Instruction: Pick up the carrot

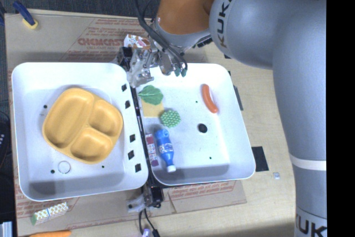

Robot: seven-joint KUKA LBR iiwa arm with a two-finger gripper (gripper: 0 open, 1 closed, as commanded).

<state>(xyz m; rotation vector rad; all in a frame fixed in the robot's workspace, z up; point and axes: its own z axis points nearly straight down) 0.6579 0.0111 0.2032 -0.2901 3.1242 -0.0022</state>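
The small orange plastic carrot [209, 98] lies in the right-hand shallow white bin [238, 147], toward its two o'clock corner, well apart from the green leaf-shaped toy [151, 95], the green dimpled ball [170, 117] and the blue plastic bottle [165, 149]. The two-finger gripper [145, 68] hangs over the bin's eleven o'clock corner, holding nothing; whether it stands wide or narrow I cannot tell. The carrot looks light, stiff and smooth, likely to roll or slip, so a grip across its middle seems safest.
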